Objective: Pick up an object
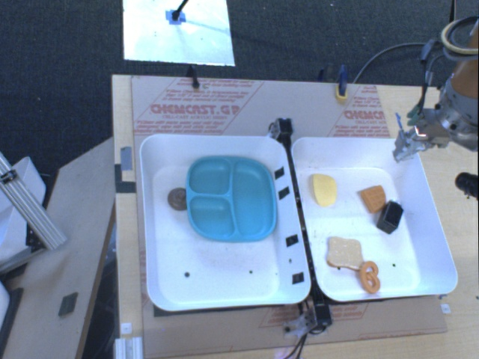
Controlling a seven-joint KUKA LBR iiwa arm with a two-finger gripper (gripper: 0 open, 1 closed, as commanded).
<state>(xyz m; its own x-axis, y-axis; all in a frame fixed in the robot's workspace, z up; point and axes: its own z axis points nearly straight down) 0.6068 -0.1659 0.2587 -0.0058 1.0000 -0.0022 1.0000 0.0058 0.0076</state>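
The right bin (419, 178) holds a yellow piece (324, 189), an orange cracker-like block (373, 198), a black block (389, 217), a slice of toast (344, 253) and an orange pretzel (369, 276). My gripper (405, 146) hangs over the bin's far right corner, above and to the right of the orange block and apart from every object. Nothing shows between its fingers.
The left bin (161, 275) carries a blue sectioned plate (230, 198) with a small brown round thing (177, 198) at its left. A black clip strip (290, 200) runs between the bins. A cable (382, 54) arcs behind the arm at the upper right.
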